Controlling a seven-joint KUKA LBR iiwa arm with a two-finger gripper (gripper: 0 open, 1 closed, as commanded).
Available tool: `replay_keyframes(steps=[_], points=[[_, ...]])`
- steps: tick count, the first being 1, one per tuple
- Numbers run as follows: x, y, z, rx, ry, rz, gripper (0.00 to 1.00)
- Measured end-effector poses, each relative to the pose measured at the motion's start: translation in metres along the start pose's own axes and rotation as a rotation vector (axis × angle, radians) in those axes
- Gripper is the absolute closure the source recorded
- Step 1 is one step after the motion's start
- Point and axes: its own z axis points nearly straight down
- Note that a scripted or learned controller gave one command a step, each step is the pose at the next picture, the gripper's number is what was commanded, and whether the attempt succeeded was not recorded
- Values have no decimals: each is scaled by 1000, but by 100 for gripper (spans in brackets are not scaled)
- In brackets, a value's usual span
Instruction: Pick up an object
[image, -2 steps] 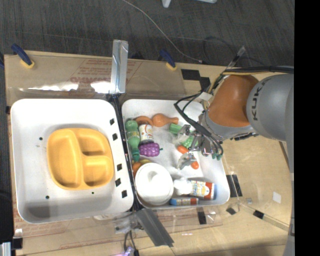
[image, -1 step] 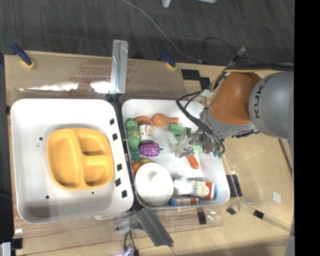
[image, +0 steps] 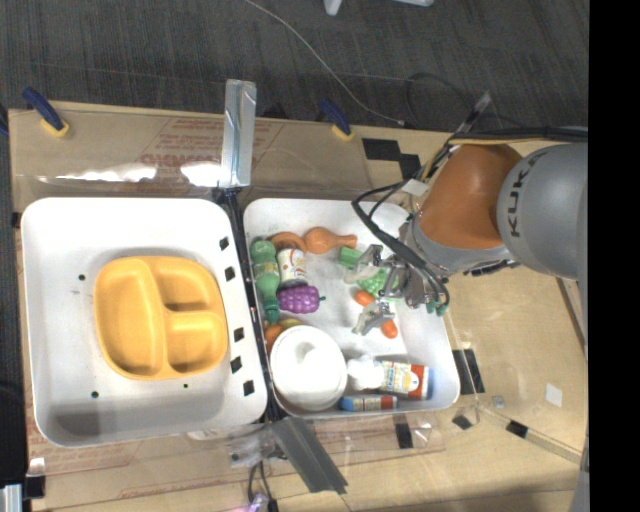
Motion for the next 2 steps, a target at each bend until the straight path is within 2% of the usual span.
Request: replay_keyframes(steps=[2], points=[[-5, -1, 11, 0, 2, -97, 0]])
